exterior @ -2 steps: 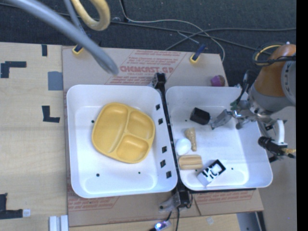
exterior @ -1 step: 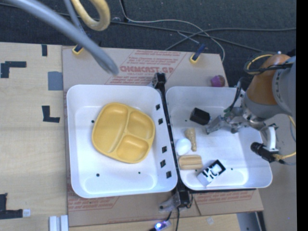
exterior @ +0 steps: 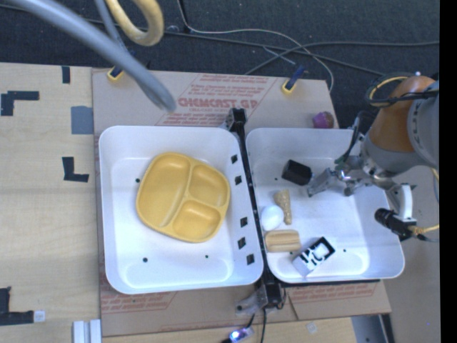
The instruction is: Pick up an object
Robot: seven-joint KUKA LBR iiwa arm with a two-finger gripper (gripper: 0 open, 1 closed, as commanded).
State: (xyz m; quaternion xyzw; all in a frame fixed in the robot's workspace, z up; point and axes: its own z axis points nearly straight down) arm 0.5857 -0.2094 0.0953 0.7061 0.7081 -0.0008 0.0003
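Landmark: the black divider (exterior: 245, 191) where the two white bins meet. Nearest the camera, right of the divider's near end, a black-and-white block (exterior: 314, 254) lies by the front wall of the right bin (exterior: 371, 266). Just beyond it, close beside the divider, a tan bread-like piece (exterior: 282, 241) lies flat, with a small white ball (exterior: 272, 216) just behind it and a short tan peg-shaped piece (exterior: 285, 204) leaning beside the ball. Further back in the same bin, to the right of the divider's middle, a small black block (exterior: 295, 171) sits apart from the others on bare white floor. Left of the divider, a yellow sectioned plate (exterior: 183, 196) with three compartments lies flat in the middle of the left bin (exterior: 114, 213), touching no wall. Well to the right of the divider, the gripper (exterior: 335, 180) hangs over the right bin, a little right of the black block and apart from it; the jaws carry nothing visible between them, and whether they are spread or closed cannot be told. The grey arm (exterior: 410, 131) with its orange band rises behind at the right side. Beyond the divider's far end, a small purple object (exterior: 323, 120) rests on the cardboard sheet (exterior: 214, 95) just outside the right bin's back wall. Two yellow clamps (exterior: 291, 84) hold that sheet's far edge to the desk (exterior: 36, 191), with a grey hose (exterior: 86, 31) crossing above.
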